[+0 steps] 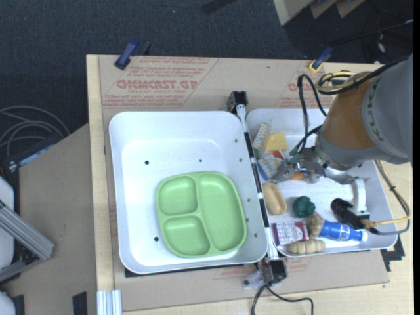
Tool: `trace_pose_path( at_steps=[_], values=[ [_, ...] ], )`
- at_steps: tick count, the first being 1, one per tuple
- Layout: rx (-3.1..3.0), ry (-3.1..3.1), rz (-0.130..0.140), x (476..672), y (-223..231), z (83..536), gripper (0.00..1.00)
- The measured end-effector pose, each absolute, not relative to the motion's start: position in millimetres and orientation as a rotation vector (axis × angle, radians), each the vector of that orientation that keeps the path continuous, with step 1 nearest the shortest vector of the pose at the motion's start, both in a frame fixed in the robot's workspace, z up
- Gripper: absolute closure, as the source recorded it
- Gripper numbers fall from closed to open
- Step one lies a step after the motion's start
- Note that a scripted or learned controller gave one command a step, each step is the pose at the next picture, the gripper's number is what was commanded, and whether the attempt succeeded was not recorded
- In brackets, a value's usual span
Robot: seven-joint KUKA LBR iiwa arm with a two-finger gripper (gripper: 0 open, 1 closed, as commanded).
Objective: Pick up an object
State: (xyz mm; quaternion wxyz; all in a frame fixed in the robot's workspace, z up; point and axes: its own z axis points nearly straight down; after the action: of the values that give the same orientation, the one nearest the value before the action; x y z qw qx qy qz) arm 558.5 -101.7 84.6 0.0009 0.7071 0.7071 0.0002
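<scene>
Bright, even light; slight softness

I see the divided tray (200, 213) lying in the left bin (131, 143); the tube (341, 231), ball (303, 206) and other bits crowd the right bin (384, 195).

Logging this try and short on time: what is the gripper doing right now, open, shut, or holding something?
Gripper: cannot be told; it is low in the right bin near the yellow block.
</scene>
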Motion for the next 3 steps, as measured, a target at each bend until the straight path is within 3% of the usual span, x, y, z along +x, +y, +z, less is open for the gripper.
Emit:
trace_pose_path(
  at_steps=[1, 2, 3],
  values=[
    [2.223, 2.222, -0.002, 515.9, -97.5, 84.2, 0.0],
    [2.22, 2.222, 0.0, 559.5, -98.8, 84.7, 0.0],
    [2.223, 2.221, -0.002, 494.1, -103.8, 84.1, 0.0]
  ],
)
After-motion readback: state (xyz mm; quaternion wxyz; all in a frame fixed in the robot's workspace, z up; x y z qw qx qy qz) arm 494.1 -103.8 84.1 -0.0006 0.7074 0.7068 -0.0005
